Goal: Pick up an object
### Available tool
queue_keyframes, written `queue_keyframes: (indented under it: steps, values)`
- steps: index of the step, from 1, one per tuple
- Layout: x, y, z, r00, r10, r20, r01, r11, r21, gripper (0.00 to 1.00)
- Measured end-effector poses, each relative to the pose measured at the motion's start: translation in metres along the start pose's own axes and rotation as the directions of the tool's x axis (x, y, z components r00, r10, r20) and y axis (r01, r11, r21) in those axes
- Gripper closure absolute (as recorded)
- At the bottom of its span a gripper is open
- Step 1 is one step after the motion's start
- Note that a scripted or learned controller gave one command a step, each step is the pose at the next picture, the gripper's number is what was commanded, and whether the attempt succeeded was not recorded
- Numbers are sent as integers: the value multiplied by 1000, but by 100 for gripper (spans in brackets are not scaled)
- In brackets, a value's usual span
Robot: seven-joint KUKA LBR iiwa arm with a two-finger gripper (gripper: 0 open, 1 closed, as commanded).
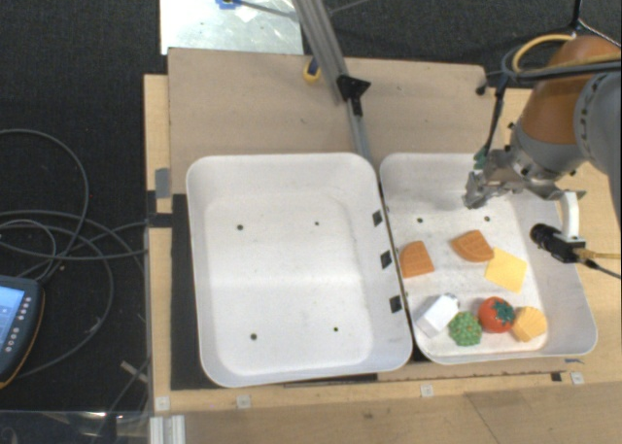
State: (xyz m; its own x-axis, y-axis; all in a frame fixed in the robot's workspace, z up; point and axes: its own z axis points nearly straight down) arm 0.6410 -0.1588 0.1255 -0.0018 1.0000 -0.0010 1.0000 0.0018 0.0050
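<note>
While the gripper (477, 191) hangs over the bare far end of the right bin (420, 180), its grip impossible to tell and nothing visibly held, the approach seems underway, so the arm must next descend toward the near-end toys, perhaps the orange wedge (472, 246).

We see a tan bench (253, 102) bearing two shallow white bins side by side: the left bin (209, 267) toward 9 o'clock and the right bin (428, 185) toward 3 o'clock, their inner rims touching and joined by small black clips (386, 259). A dark mat (181, 287) shows beneath the left bin's 9 o'clock edge. At 12 o'clock, we note a grey pole (316, 19) slanting across the bench top.
</note>
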Motion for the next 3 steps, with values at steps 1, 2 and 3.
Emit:
queue_keyframes:
  steps: [1, 2, 3]
  values:
    - [2, 0, -65, 1000, -2, 1, 2, 1000, -3, 100]
    - [2, 1, -101, 1000, -3, 1, 3, 1000, -1, 100]
    - [56, -20, -111, 1000, -8, -3, 8, 1000, 3, 100]
